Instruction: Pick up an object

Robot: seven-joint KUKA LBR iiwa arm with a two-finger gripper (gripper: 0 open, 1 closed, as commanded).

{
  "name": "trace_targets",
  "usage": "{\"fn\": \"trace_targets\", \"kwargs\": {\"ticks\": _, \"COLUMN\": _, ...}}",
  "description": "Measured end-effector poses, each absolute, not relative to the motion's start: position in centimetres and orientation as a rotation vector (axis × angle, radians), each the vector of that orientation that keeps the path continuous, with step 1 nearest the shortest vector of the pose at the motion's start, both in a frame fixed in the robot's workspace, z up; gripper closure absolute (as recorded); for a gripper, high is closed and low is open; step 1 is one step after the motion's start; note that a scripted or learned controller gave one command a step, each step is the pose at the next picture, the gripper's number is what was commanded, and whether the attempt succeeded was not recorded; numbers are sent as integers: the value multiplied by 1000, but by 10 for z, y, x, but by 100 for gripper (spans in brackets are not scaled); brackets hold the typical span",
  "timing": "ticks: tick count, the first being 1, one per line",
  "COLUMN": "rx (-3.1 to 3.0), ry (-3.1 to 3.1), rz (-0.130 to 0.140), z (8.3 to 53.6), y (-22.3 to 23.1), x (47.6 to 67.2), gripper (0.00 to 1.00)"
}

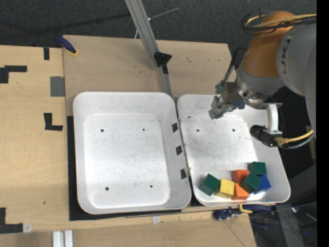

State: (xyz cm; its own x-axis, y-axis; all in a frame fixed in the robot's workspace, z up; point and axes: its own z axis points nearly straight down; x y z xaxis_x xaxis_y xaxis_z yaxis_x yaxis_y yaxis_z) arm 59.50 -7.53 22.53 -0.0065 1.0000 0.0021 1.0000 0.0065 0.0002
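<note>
The gripper [220, 107] is hanging over the far end of the right bin [216, 143], close to the bin's back rim, and from where I am standing I cannot tell its state; the tip is a dark huddle against the white floor, and nothing is showing in it that I would call a carried thing. The grey arm with its orange band [264, 45] is reaching in from the right behind it.

The things to be picked are sitting well apart from it, all crowded into the near right corner of that same bin: a dark green block [209, 183], a yellow block [225, 188] touching it, an orange block [239, 181], another green block [256, 168] and a blue block [263, 182], some leaning on one another. The left bin [123, 153] is lying alongside.

What is worrying me is that crowding. The blocks are pressing so close together, and so close to the corner wall, that a descent there is likely to be landing on top of a block or between two, shoving them about rather than taking one. The rim itself is risking a knock. And if the arm is going down where it is hanging now, it is closing on bare floor.
</note>
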Motion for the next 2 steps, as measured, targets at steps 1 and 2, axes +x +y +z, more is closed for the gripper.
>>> {"fn": "trace_targets", "kwargs": {"ticks": 1, "rx": -2214, "ry": -2227, "rz": -2, "z": 229, "y": -35, "x": 616, "gripper": 100}}
{"fn": "trace_targets", "kwargs": {"ticks": 2, "rx": -2214, "ry": -2227, "rz": 0, "z": 223, "y": 7, "x": 634, "gripper": 100}}
